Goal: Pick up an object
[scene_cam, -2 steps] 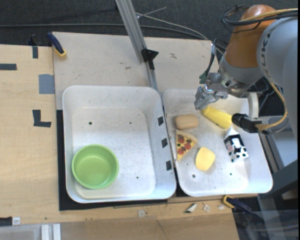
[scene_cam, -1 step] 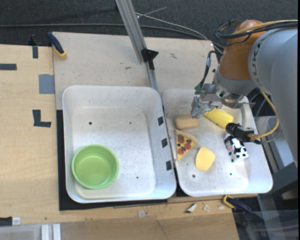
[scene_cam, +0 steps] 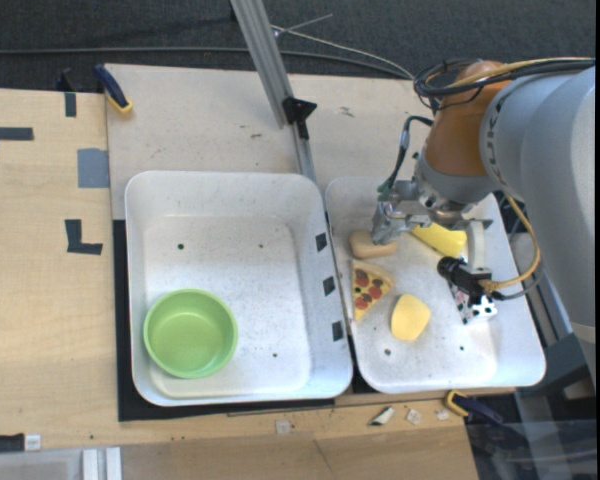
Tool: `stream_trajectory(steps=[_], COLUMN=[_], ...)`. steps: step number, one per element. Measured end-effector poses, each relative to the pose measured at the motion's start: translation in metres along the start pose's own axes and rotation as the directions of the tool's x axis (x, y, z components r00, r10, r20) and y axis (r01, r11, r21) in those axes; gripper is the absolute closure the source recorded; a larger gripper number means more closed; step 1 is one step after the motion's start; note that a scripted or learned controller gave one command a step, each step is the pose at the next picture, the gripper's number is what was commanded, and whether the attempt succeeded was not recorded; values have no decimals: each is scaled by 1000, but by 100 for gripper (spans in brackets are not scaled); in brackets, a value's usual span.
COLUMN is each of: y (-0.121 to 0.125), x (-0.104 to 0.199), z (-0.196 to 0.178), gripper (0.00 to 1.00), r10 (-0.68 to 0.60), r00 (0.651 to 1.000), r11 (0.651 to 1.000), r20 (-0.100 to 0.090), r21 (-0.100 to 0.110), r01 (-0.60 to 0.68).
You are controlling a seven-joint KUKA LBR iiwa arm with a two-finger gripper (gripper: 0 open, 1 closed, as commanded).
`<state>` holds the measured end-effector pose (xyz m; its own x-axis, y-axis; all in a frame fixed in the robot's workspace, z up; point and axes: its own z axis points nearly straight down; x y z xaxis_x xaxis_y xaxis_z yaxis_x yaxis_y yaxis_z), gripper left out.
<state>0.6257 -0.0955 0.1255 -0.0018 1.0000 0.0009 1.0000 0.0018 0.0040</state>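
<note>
The tan roll [scene_cam: 370,245] lies at ten o'clock in the right bin [scene_cam: 510,368], just under my gripper [scene_cam: 388,223]. Whether that is open or closed, I cannot tell. I'd drop straight down, clear of the pizza slice [scene_cam: 368,290] at six o'clock of it.

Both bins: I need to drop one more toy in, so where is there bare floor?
The left bin is bare above and right of the green bowl. The right bin is free along its near edge, below the yellow piece. Its far half is crowded: gripper, tan piece, pizza slice.
</note>
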Motion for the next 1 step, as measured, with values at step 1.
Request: stream_trajectory(steps=[1], y=[9], x=[-1], z=[12], gripper=[0], r10=[0], r00=[1000], r11=[1000], r20=[-7], r21=[2], r01=[0])
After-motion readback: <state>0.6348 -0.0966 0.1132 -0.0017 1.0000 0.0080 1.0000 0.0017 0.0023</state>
